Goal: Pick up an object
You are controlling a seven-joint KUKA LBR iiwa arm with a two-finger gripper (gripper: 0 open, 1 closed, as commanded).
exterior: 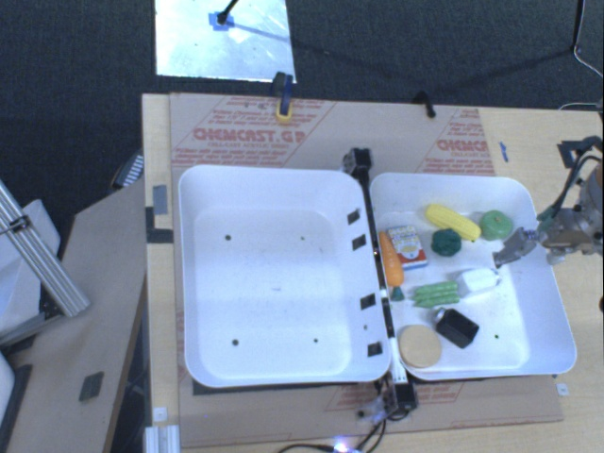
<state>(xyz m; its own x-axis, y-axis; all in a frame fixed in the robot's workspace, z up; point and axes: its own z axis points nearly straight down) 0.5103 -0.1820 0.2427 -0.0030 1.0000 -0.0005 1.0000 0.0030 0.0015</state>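
The right bin (pixel 543 343) holds several small objects: a yellow corn-shaped piece (pixel 453 221), a light green ball (pixel 495 224), a dark green lump (pixel 446 243), a small printed box (pixel 406 243), an orange carrot (pixel 391 263), a green pod (pixel 435 294), a white piece (pixel 477 280), a black block (pixel 457 327) and a tan disc (pixel 420 345). My gripper (pixel 515 247) reaches in over the bin's right rim. It sits just right of the white piece and below the light green ball. Nothing is visibly held.
The left bin (pixel 193 281) lies beside the right one, joined along a black-clipped divider (pixel 373 272). Both rest on a cardboard sheet (pixel 245 130) on the bench. A yellow clamp (pixel 283 109) stands at the back, and a metal rail (pixel 42 262) at the far left.
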